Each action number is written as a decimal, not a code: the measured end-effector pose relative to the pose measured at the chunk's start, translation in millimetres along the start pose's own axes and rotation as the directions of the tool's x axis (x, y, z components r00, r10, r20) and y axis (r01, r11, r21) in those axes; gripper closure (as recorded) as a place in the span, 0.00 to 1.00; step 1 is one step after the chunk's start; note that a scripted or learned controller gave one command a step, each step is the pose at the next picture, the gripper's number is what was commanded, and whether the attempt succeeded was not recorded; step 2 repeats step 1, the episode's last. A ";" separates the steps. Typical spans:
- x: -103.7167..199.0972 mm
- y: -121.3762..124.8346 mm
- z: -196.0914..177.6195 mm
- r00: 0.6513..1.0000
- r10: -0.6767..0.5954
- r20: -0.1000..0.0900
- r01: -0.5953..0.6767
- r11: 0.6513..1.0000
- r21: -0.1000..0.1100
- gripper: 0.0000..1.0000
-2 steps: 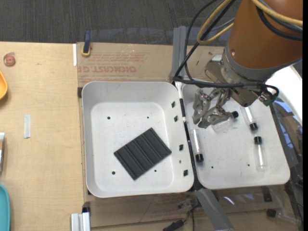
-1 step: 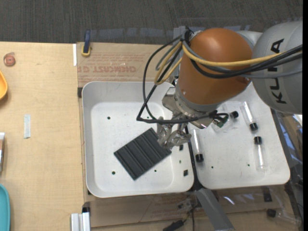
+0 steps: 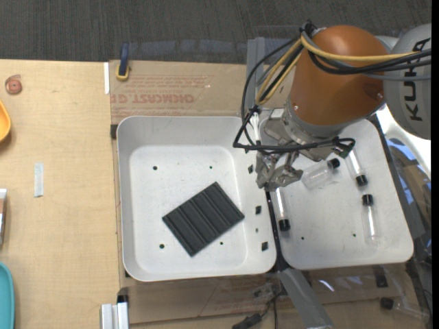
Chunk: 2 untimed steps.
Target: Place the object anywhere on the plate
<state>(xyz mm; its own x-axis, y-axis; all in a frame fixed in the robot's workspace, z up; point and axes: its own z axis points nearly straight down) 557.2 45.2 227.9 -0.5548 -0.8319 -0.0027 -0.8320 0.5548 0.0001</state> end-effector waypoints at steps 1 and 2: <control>-49.1 17.9 11.3 0.950 -0.314 0.002 0.314 0.950 0.000 1.00; -49.1 17.9 11.3 0.950 -0.314 0.002 0.314 0.950 0.000 1.00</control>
